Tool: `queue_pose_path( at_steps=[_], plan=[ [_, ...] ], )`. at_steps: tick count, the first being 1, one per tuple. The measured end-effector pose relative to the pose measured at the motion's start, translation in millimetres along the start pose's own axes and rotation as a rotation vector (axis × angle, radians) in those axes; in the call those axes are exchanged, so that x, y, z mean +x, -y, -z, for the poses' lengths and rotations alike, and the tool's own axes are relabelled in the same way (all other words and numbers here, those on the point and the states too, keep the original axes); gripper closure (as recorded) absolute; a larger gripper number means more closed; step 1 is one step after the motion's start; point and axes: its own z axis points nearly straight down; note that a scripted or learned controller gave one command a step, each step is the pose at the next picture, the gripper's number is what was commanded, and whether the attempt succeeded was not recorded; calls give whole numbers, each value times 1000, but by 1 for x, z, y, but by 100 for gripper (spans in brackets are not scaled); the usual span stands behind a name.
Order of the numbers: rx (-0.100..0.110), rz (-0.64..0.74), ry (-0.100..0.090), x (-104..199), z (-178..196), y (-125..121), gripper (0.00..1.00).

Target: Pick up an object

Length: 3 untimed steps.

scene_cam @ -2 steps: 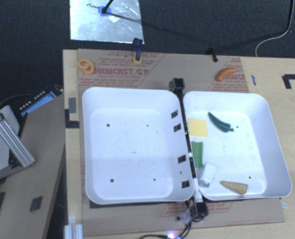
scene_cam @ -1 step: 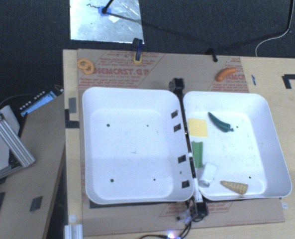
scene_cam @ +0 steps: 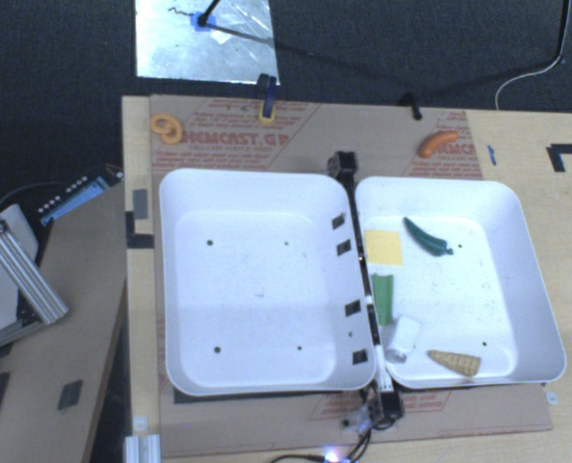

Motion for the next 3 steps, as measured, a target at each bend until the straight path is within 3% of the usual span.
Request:
queue_pose_path(
  at_steps=[3],
  plan=[
    [0, 0, 0, 0, 0, 0, 100]
  ],
)
